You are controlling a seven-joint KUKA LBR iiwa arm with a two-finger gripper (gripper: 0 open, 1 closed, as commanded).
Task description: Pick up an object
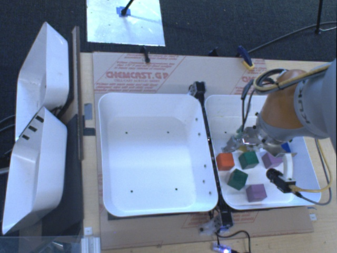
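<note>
In the right bin, going near to far from its front wall: a purple cube sits closest, a dark green cube just behind and left of it, then an orange block by the bin's left wall, a green cube tilted on an edge, and a purple block. The cubes are compact, with no clear long axis. The claw hangs just behind the green cube; its state cannot be told.

White bins hold an orange block, two green blocks, and purple blocks.
</note>
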